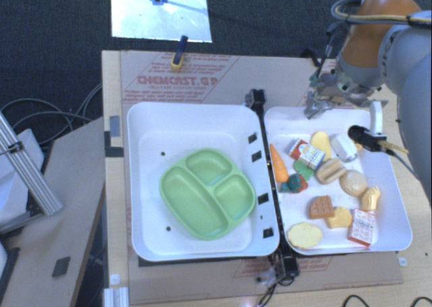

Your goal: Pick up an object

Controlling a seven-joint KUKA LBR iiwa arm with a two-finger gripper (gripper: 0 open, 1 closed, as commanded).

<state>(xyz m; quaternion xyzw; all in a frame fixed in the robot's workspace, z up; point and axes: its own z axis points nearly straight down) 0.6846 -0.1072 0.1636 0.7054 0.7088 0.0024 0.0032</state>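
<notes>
My gripper [318,105] hangs over the far rim of the right bin [398,235], near its back left corner. Its fingers stand open with nothing between them. Below it in that bin lie several toy foods: an orange carrot [278,162] by the divider, a colourful small box [310,156], a white cylinder [343,147], a bread roll [331,170], a brown waffle [321,206], a yellow disc [304,235] and a red and white packet [362,226]. The nearest of them sits a short way in front of the gripper.
The left bin [148,137] holds a green divided tray [207,193]. A black-clipped divider [264,164] separates the bins. The grey arm with its orange band [378,22] fills the upper right. A yellow and blue tool [179,53] lies on the cardboard behind the bins.
</notes>
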